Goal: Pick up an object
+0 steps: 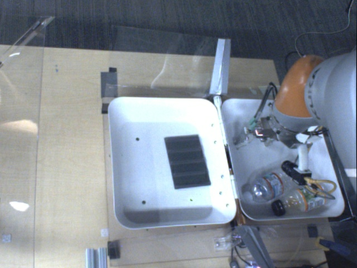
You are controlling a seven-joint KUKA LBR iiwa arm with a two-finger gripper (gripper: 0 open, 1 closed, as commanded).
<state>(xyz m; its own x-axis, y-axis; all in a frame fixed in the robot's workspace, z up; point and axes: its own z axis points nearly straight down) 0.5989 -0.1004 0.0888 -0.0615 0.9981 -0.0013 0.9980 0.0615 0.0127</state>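
Over the right bin (pixel 245 166), claw (pixel 249 134), grip state impossible to tell, clear bottle (pixel 266 185) lying apart from it

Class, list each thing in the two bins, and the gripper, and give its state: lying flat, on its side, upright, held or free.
Black ridged pad: lying flat in the left bin, free.
Clear bottle: on its side in the right bin, free.
Black-capped bottle: on its side beside it, cap on, free.
Gripper: over the right bin, apart from both bottles.
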